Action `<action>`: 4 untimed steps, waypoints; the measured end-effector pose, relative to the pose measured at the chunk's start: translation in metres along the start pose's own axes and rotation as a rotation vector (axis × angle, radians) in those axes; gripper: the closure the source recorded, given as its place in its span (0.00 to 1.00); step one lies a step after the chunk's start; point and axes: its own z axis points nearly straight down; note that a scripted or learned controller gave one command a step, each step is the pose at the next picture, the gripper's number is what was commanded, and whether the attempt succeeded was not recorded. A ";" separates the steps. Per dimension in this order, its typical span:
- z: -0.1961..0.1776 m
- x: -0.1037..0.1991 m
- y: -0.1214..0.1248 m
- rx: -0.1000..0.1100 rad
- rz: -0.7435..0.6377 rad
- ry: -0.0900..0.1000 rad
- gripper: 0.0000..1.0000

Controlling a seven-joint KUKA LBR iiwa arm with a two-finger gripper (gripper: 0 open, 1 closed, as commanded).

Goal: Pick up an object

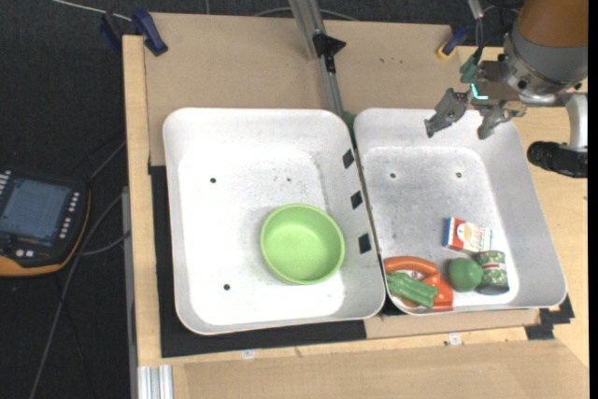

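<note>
My gripper [466, 120] hangs over the far edge of the right bin [420, 192], its two fingers spread open with nothing between them. Small items lie at that bin's near end: a red and white carton [465, 235], a green ball [462, 274], a dark green can [492, 269], and an orange piece with a green vegetable [414, 283] on it. A light green bowl [301, 244] sits in the left bin [215, 154], toward its near right corner. The gripper is well away from all of these, up and to the far side.
A metal pole [304, 0] rises slantwise from the back of the bench between the bins. Blue clamps [149, 31] hold the board's far corners. A handheld pendant [37, 220] lies off the bench to the left. Cables run across the dark floor.
</note>
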 end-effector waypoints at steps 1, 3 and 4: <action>0.000 0.000 0.000 0.000 0.000 0.000 0.00; 0.124 -0.003 -0.007 0.005 0.000 0.000 0.00; 0.176 -0.003 -0.008 0.004 0.000 0.000 0.00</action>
